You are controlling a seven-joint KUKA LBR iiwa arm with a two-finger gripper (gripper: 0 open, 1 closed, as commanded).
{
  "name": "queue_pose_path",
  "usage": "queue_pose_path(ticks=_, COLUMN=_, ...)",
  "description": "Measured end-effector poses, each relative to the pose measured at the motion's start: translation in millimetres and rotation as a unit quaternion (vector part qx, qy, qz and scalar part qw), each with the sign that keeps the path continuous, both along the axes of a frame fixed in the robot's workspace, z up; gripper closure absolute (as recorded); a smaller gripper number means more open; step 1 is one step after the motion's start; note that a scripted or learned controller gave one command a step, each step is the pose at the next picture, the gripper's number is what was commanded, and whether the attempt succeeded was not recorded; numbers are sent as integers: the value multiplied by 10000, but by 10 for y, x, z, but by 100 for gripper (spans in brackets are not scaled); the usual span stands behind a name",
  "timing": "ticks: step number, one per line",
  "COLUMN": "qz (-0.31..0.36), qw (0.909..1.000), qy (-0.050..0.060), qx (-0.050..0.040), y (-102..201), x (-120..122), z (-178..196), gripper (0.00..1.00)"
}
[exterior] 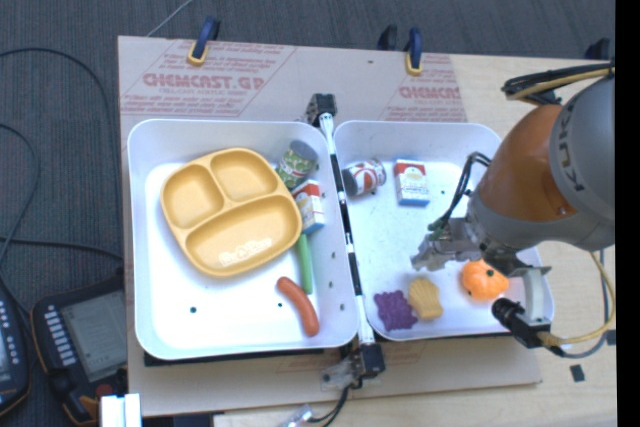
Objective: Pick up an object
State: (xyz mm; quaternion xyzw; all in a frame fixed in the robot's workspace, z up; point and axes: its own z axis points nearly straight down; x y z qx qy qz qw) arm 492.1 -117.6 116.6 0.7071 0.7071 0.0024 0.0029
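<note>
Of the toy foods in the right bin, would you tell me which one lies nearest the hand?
The orange, at the bin's near right, just beside the hand; the tan piece and purple grapes lie farther left.

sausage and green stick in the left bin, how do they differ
The sausage is reddish-orange with rounded ends; the green stick is green and thinner. The sausage lies at a slant, toward the bin's near edge; the green stick lies nearly straight, up against the yellow divided plate. Both are long, narrow things lying flat on the left bin floor, close together.
</note>
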Motion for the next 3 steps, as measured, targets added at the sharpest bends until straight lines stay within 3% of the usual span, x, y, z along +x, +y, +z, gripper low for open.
queue_pose_path(ticks=1, qz=0, qw=10000, qy=2, qx=1, y=1, x=-1, z=-1, gripper=0)
queue_pose_path(ticks=2, qz=-14, qw=10000, qy=5, qx=-21, y=204, x=-66, z=-290, gripper=0)
queue_pose_path(ticks=3, qz=-5, qw=10000, qy=-19, qx=-13, y=216, x=-44, z=-180, gripper=100)
